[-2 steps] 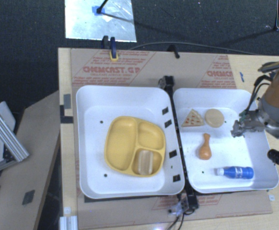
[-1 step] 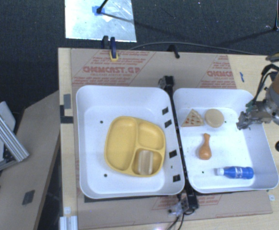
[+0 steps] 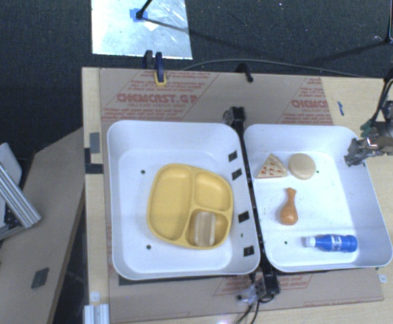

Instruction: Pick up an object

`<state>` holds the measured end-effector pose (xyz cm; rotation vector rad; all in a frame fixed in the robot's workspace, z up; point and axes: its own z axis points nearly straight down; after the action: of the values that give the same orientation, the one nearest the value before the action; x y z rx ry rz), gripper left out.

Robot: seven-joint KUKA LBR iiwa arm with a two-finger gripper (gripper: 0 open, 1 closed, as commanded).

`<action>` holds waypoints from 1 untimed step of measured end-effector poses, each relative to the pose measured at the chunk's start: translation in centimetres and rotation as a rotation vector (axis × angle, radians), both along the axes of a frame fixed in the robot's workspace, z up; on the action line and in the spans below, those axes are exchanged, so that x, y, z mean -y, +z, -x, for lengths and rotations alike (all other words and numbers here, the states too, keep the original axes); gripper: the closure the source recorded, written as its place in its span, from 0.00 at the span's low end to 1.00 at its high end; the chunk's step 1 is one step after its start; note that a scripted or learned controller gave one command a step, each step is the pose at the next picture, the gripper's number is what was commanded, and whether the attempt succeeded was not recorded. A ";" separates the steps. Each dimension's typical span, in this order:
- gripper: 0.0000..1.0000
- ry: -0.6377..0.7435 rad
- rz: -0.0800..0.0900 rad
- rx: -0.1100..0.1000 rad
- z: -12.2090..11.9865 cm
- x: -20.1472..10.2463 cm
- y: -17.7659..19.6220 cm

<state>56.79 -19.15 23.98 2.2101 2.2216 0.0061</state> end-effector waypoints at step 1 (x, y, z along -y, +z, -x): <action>1.00 0.000 -0.001 -0.004 -0.1 0.0 1.9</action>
<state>56.91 -19.18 25.92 2.2126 2.2237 0.0035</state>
